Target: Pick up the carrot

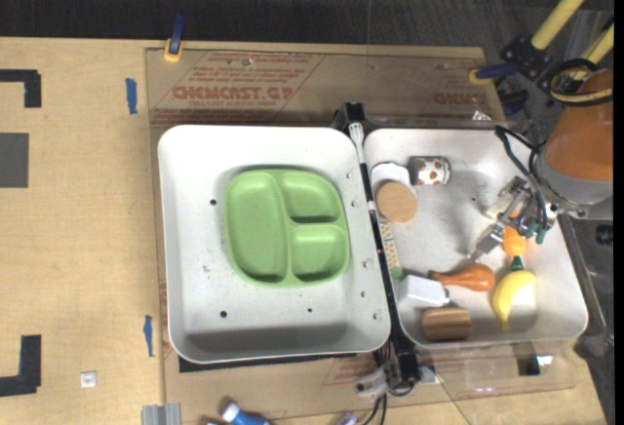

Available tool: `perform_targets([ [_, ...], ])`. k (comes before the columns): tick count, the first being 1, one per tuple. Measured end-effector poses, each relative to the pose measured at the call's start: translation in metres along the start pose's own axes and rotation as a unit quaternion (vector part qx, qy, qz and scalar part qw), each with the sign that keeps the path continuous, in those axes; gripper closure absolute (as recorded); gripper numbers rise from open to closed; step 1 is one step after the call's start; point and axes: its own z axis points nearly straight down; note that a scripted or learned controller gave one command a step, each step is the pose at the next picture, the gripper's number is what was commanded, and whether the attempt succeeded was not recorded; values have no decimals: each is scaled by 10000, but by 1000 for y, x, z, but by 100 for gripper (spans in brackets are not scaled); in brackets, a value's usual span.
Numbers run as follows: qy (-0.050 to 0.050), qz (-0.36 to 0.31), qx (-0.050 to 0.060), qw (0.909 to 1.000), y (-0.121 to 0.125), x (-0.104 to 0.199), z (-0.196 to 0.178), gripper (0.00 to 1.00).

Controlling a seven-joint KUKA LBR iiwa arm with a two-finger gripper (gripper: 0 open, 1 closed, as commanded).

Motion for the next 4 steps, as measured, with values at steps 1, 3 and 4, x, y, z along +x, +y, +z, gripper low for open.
perform_targets([
  [1,-94,15,-38,9999,3,-4,-14,100],
  [3,4,900,3,9959,49,30,-32,0],
  [4,-57,45,-61,10000,5,62,-7,0],
])
